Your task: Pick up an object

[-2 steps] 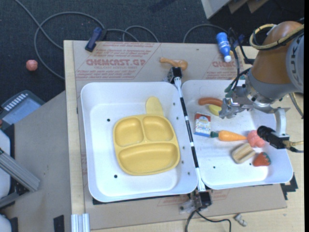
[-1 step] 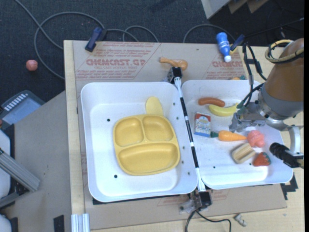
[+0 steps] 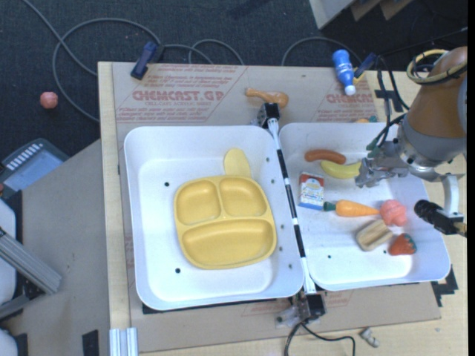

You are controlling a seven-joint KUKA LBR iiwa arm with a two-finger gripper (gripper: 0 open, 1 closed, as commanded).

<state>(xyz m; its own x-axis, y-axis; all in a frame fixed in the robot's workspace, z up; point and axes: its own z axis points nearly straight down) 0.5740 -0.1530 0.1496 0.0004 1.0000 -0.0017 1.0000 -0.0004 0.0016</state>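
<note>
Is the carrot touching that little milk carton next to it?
Touching. The camera view shows the carrot's green end meeting the carton's lower right corner, with no white bin floor between them.

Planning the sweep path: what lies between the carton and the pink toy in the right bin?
In the camera view, the carrot lies between the carton and the pink toy.

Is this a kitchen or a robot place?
Probably a robot lab, not a kitchen. The food is toys, like the carrot and banana, sorted in white bins on a bench with cables, and a robot arm reaches in.
</note>
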